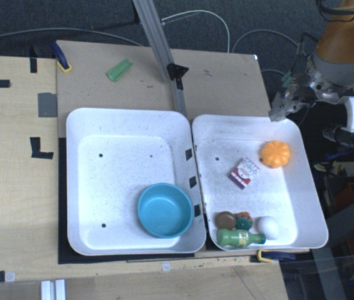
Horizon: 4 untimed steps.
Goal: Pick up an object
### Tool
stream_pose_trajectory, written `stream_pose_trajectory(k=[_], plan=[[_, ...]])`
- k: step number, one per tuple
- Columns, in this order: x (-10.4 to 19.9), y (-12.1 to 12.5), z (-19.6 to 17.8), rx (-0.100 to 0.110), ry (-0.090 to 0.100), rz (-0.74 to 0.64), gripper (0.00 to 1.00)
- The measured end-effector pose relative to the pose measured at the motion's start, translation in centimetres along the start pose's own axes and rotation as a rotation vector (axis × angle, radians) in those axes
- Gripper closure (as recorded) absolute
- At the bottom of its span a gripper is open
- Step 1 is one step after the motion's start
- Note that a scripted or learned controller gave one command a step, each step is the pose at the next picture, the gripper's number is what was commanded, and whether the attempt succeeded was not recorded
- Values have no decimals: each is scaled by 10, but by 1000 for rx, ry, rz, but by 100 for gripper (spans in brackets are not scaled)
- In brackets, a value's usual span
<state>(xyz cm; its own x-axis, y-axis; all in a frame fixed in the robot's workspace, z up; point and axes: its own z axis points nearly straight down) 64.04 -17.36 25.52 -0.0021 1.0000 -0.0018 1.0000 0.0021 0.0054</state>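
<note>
The right bin [226, 130] holds an orange pumpkin-like object [275, 154], a small red and white carton [244, 172], a brown object [225, 219], a small orange and green toy [244, 220], a white egg-like ball [268, 227] and a green bottle [239, 237] lying along the front wall. A blue bowl [165, 210] sits at the front right of the left bin [120, 142]. My gripper [281, 110] hangs at the right bin's far right corner, above its rim and apart from every object.
A grey metal pole [158, 36] slants across the bench behind the bins. A green block [118, 70] lies on the bench at the back left. Cables run behind the bench. The arm's orange band [339, 39] is at the upper right.
</note>
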Motion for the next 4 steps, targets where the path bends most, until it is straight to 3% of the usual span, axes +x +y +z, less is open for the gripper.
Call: stream_pose_trajectory(k=[3,4], plan=[[153,6,-4,6,3,-5,100],[207,5,12,9,2,-4,100]])
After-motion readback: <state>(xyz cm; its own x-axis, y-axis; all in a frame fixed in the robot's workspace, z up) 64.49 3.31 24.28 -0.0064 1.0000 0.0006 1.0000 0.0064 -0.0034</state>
